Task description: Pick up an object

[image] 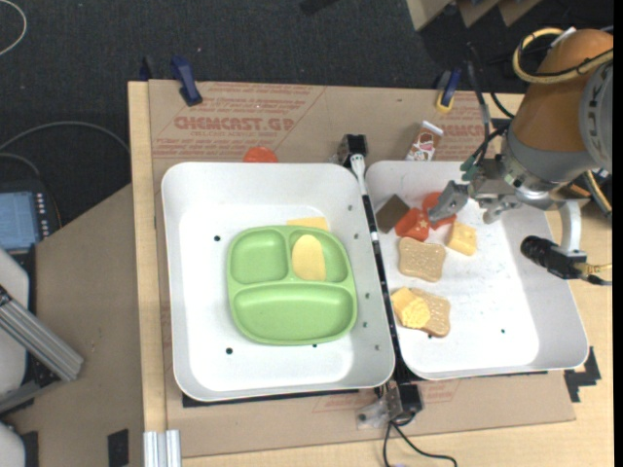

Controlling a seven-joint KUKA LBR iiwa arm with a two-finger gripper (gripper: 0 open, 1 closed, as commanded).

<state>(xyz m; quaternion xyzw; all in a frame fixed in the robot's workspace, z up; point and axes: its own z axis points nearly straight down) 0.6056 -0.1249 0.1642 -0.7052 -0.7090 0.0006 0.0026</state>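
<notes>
the end effector (467, 200) is seen at the upper part of the right bin (545, 343), carried by the grey arm (555, 134) that reaches in from the right, and it is lowered just beside a cluster of play food; whether it is open or closed cannot be told, since it is blurred and foreshortened. nothing is seen to be gripped. the arm is probably placed there because the candidates for picking are gathered at that bin's left side: a red piece (417, 224) and a brown piece (391, 212) just left of the end effector, a yellow cheese wedge (463, 238) just below it, a toast slice (421, 259) lower still, and a cracker pair (422, 311) near the dividing rim. the red piece is judged to be the likeliest target.

in the left bin (195, 309) a green divided plate (289, 309) is set at the centre, with a pale yellow piece (309, 257) lying in its upper right compartment and a yellow slice (309, 224) tucked at its upper edge.

both bins are carried side by side on a cardboard-covered desk (292, 120), which is clipped at its far edge by blue clamps (185, 78). a small carton (423, 142) and an orange disc (259, 155) are left on the cardboard behind the bins. dark carpet and loose cables are visible around the desk.
</notes>
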